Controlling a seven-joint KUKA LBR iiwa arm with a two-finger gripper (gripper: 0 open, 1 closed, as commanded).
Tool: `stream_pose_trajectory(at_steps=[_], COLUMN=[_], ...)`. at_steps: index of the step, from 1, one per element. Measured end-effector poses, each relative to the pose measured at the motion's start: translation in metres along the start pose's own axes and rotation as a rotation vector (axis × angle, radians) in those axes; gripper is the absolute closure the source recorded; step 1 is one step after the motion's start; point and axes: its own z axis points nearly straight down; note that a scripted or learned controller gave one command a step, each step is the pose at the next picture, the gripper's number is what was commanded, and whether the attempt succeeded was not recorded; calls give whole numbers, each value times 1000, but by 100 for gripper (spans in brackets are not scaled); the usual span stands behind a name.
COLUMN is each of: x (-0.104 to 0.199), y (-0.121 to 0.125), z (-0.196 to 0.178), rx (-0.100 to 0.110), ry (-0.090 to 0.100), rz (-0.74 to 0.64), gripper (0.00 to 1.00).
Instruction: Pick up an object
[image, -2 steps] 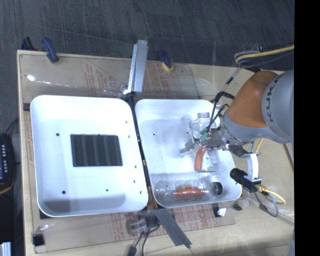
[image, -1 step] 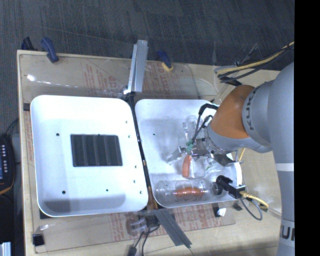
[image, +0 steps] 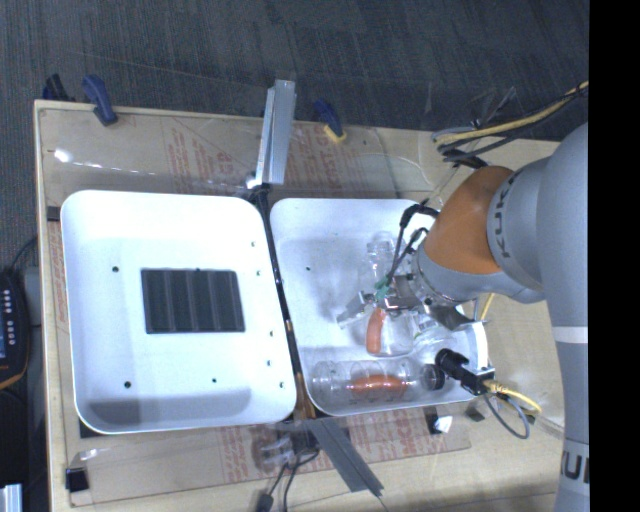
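My gripper (image: 388, 298) is low inside the right bin (image: 310, 250), near its middle, with the grey arm and its orange band (image: 468, 232) reaching in from the right. Directly under the gripper lies a small orange object (image: 377, 331), touching or nearly touching it. A clear plastic bottle with an orange insert (image: 365, 382) lies on its side along the bin's near wall. Another clear plastic piece (image: 380, 250) sits just behind the gripper. Glare and transparent plastic blur the outlines around the gripper.
The left bin (image: 100, 240) holds a dark ribbed rectangle (image: 192, 300) on its floor. A black divider (image: 280, 300) runs between the bins. A metal bar (image: 275, 130) stands behind them, and cables (image: 500, 395) trail off the right bin's near right corner.
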Motion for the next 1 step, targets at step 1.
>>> stream_pose_trajectory(at_steps=[1], x=[38], y=[8], z=[-93], rx=[-7], ry=[-7], rz=[-25], gripper=[100])
